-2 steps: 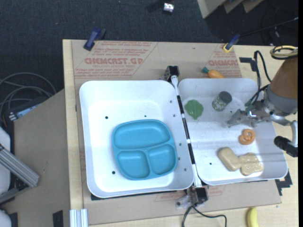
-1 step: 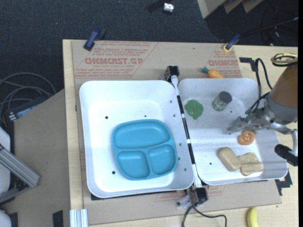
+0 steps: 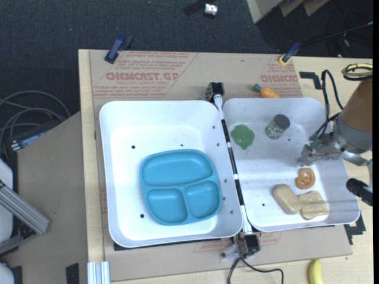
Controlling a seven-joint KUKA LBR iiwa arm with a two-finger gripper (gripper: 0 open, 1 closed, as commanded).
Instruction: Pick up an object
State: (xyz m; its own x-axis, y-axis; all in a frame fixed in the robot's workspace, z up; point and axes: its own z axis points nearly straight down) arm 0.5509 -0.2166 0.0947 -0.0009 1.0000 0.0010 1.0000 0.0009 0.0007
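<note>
I have the gripper (image 3: 312,151) low over the right-hand bin (image 3: 260,215), near its right wall, with the arm (image 3: 358,120) coming in above it. Whether it is spread or closed I cannot tell at this angle; I see nothing pinched in it.

Just below it lies a small orange ring-shaped piece (image 3: 305,178), close but apart, which I judge the likeliest target because it is nearest. Just past that, toward the front wall, two tan bread-like pieces (image 3: 300,201) lie side by side and touching, so lifting one alone could nudge the other.

Further left in the same bin sit a grey-capped, speckled round thing (image 3: 276,126) and a flat green leaf-like piece (image 3: 242,136), apart from each other and with room around them.

The left bin (image 3: 118,123) holds a blue compartment tray (image 3: 180,185), all sections bare; too broad, I judge, for a two-finger pinch.
</note>
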